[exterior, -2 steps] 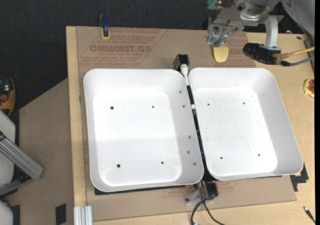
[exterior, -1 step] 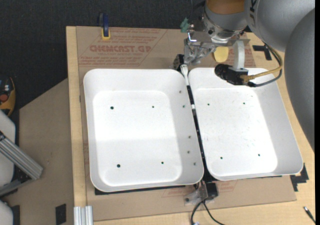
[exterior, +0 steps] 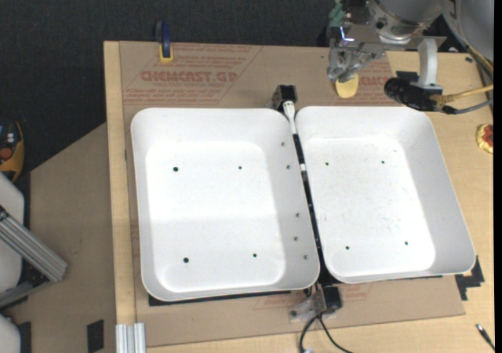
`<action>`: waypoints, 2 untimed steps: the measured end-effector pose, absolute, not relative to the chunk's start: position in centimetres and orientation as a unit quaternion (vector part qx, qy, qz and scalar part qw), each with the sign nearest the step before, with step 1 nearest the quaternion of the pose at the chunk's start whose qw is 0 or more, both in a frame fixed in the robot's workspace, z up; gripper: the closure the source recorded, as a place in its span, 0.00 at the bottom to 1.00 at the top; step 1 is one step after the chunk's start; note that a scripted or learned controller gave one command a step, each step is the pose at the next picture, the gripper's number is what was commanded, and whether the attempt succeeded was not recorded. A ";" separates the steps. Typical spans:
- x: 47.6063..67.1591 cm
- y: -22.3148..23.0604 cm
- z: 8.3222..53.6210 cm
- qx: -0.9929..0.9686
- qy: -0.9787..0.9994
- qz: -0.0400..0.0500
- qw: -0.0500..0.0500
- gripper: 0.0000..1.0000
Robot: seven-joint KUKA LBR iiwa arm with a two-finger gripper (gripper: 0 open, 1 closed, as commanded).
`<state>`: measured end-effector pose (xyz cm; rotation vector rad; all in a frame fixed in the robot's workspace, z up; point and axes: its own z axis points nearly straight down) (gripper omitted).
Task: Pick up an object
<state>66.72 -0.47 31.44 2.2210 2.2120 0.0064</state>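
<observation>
The claw (exterior: 347, 70) of my arm, a metal two-finger gripper under a grey wrist with an orange band, hangs at the top right of the camera view, beyond the far rim of the right-hand bin. Its fingers point down and pinch the upper part of a small pale yellow object (exterior: 346, 86), rounded and soft-looking, perhaps foam or a bit of toy food. The claw is clenched around it, the lower half of the piece showing below the fingertips.

From where I sit, the task looks mostly done. The yellow piece seems to be lifted off the surface, though the slanted view does not let me say for certain that it is clear of the brown cardboard sheet (exterior: 212, 77) behind it. What is left, I judge, is only to keep the grip firm and confirm the lift.

The two shallow white plastic bins lie side by side on the cardboard. The left bin (exterior: 149, 187) and the right bin (exterior: 439, 179) each show only a few small dark dots on their floors. A black clip (exterior: 284, 96) sits at the far end of the seam between them, just left of the claw and below it in the view. A small blue and yellow clamp (exterior: 164, 39) grips the far left edge of the cardboard, well apart from the arm.
</observation>
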 end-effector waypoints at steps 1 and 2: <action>66.5 10.3 24.1 0.704 0.710 -0.002 -0.003 1.00; 66.8 5.5 29.6 0.708 0.706 0.002 0.003 1.00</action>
